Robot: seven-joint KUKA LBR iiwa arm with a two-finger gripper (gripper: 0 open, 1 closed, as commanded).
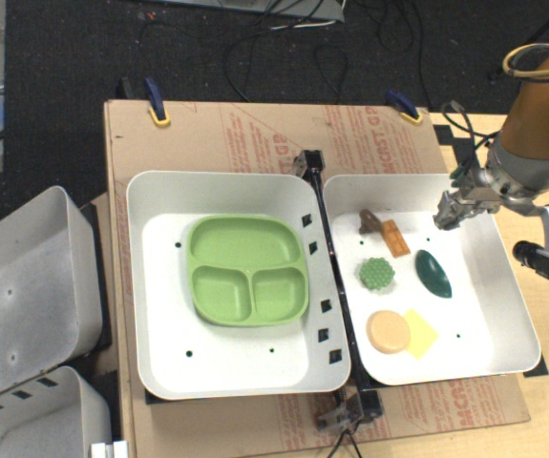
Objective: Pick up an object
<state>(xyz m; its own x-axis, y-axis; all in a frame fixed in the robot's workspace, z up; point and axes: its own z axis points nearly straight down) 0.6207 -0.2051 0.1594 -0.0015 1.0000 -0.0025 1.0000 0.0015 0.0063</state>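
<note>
A: At the far right corner of the right bin, the end effector hangs above bare floor. I cannot tell how it is set, and nothing shows in it.

B: So what could go wrong?

A: Descending here, it closes on nothing. The dark green piece lies nearest, the brown and orange block toward the divider.

B: And beyond those?

A: The green ball may roll; the peach disc touches the yellow square. The green tray in the left bin is broad.
</note>
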